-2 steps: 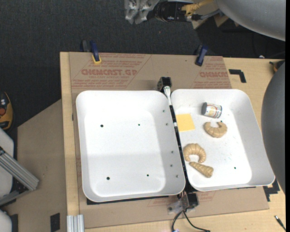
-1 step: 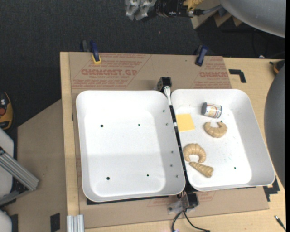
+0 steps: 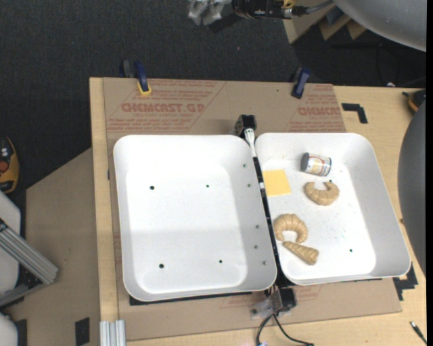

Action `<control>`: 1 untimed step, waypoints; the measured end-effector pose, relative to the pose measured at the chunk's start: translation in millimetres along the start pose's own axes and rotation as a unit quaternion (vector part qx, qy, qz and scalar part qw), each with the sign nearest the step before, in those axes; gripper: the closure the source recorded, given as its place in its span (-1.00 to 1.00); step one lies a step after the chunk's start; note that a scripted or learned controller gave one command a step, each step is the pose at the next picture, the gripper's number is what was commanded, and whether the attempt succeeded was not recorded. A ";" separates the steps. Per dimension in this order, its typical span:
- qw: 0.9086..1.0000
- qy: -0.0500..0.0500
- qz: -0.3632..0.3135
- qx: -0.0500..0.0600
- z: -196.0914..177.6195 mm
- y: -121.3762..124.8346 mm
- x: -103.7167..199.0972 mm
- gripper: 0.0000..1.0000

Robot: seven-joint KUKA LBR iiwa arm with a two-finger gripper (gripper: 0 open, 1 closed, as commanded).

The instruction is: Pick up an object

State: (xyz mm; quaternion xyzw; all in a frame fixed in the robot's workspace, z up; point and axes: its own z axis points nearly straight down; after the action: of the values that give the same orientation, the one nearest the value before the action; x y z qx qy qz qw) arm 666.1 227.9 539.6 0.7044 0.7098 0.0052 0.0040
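I log, in the right bin (image 3: 379, 203), a yellow square (image 3: 276, 182), thin and hard to pinch, a small jar (image 3: 316, 163) beyond it, rigid and likely to roll, and three curled pastries (image 3: 292, 228), light and best grasped mid-body; gripper (image 3: 206, 9) state undeterminable.

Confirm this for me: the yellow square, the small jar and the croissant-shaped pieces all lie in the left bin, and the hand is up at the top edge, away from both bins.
One thing is wrong: the bin. The camera view shows the yellow square, the small jar and the croissant-shaped pieces in the right bin, not the left bin. The rest stands: the hand is at the top edge, away from both bins.
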 end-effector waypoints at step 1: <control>1.000 0.000 -0.001 -0.002 -10.6 0.2 1.0 1.00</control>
State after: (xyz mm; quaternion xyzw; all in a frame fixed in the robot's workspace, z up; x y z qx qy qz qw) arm 666.1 228.9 550.2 0.7038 0.7104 0.0068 0.0052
